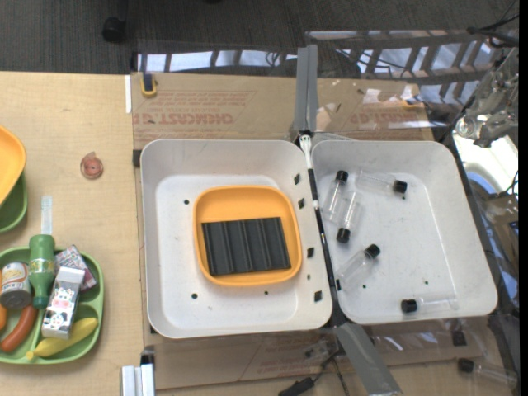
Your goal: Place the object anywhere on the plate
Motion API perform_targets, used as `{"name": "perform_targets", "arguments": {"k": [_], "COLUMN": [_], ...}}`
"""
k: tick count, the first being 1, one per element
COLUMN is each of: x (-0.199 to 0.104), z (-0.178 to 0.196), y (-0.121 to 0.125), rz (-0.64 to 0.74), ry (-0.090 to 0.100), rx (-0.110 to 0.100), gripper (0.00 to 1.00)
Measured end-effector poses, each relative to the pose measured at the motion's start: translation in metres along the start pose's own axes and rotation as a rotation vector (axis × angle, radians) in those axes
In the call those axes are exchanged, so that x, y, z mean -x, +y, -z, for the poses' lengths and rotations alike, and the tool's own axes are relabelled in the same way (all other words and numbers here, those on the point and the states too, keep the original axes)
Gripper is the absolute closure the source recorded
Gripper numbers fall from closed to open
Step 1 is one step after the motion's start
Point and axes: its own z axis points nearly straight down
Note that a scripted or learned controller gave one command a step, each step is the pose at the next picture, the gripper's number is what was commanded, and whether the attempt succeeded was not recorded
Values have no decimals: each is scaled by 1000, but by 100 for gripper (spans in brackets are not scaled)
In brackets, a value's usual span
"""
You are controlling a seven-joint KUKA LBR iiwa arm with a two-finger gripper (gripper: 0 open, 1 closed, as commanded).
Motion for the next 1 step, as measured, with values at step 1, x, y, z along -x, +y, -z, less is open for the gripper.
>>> {"name": "perform_targets", "arguments": {"k": [1], "x": [24], "z": [56], "y": [-1], "rz": [321], "ry": [-2], "rx": [0], "gripper": [100]}}
